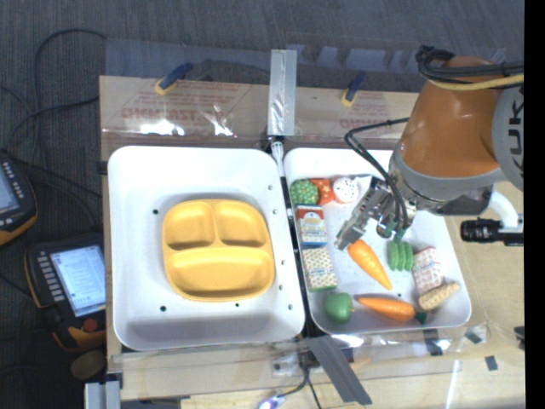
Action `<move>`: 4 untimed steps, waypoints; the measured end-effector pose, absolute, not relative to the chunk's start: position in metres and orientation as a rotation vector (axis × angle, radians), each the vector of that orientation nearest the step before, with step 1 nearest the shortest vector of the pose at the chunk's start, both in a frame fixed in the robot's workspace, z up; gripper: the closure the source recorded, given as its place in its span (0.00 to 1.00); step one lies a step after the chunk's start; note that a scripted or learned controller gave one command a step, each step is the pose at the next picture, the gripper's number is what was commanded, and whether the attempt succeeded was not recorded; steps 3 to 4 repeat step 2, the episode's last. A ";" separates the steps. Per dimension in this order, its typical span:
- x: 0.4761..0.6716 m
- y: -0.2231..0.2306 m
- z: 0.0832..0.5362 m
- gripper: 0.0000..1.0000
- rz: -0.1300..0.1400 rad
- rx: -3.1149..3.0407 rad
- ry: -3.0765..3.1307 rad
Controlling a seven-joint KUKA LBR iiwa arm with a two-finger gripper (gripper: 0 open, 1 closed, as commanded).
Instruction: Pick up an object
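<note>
Grey carpet floor, cables snaking around on the left, and a bench [77, 228] carrying two shallow white bins side by side. The left bin [136, 313] just has a yellow divided tray [219, 247] sitting in it. The right bin [451, 313] is where all the pickable stuff is: a pile of toy food packed pretty tight.

The arm reaches in from the right, orange band above the wrist, and the end effector [368, 220] hangs over the middle of the right bin. Honestly can't tell from here whether it's spread or pressed together; it's just a metallic tangle at this angle, and I see nothing between the tips.

Right below it lies a carrot [371, 262], tilted, with a green pea pod [400, 254] just beside it and a second carrot [387, 307] nearer the front wall. A checkered packet [320, 267] lies to the left.

What could go wrong, I'd guess: the carrot is tapered and slick, so a pinch near the thin end could squirt it out. With the pod so close, a tip could land on it and shove both sideways, or grab two things at once.
</note>
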State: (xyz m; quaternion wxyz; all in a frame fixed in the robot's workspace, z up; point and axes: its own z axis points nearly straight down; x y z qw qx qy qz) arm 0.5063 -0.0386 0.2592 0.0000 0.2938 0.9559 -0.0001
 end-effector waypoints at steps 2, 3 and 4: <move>0.515 0.067 0.239 1.00 -0.003 1.140 2.930; 0.515 0.067 0.239 1.00 -0.003 1.140 2.930; 0.515 0.067 0.239 1.00 -0.003 1.140 2.930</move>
